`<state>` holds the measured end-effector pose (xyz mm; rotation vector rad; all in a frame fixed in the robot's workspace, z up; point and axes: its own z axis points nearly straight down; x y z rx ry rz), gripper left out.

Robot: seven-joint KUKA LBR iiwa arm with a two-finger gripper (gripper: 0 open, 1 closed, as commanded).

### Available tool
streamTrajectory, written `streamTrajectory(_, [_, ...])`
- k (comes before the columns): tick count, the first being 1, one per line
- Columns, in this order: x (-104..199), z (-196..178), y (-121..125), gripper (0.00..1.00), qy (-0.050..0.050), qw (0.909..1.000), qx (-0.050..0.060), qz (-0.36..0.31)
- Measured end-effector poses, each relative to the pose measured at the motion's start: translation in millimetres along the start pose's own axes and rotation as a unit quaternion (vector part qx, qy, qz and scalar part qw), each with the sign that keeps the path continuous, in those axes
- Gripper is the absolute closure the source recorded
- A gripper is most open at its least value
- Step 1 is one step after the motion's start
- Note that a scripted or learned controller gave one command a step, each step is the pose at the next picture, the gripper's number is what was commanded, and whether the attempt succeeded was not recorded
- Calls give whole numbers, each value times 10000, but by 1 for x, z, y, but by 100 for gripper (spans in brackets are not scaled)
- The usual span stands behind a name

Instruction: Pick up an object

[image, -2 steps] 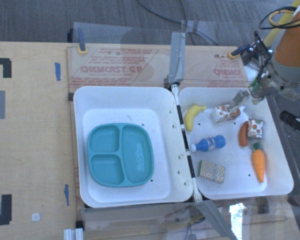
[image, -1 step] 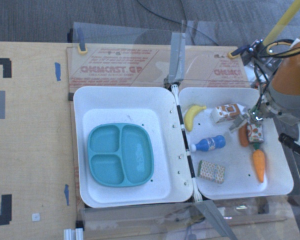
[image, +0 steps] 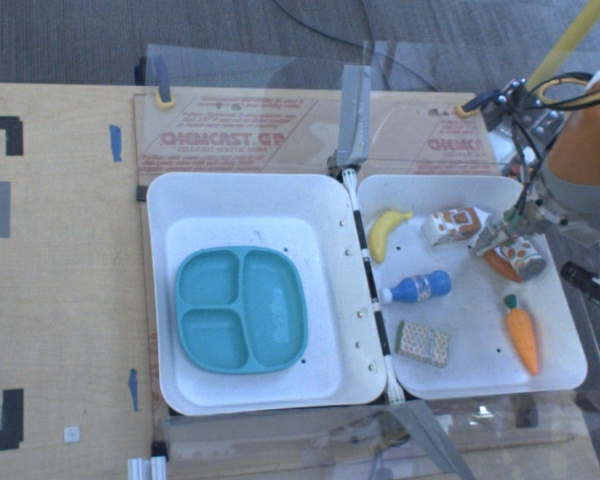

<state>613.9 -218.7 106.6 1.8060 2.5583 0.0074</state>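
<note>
- A pale wooden bench [image: 60,298] carries two white bins: the left bin [image: 170,203] and the right bin [image: 570,363], side by side.
- One teal tray [image: 242,309] with three compartments lies in the left bin.
- The right bin holds six things: one banana [image: 384,232] nearest the tray, one blue bottle [image: 417,288], one patterned sponge [image: 423,343], one carton [image: 454,225], one orange-and-white packet [image: 517,259], one carrot [image: 522,336] farthest from the tray.
- The arm [image: 580,158] reaches in over the right bin's far corner.
- The gripper [image: 507,236] is down at the packet, just beyond the carton; whether it is open or closed I cannot tell.
</note>
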Motion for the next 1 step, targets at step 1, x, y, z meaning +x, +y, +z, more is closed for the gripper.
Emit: streamTrajectory(1, [76, -78, 32, 100, 10, 9977, 29, 676])
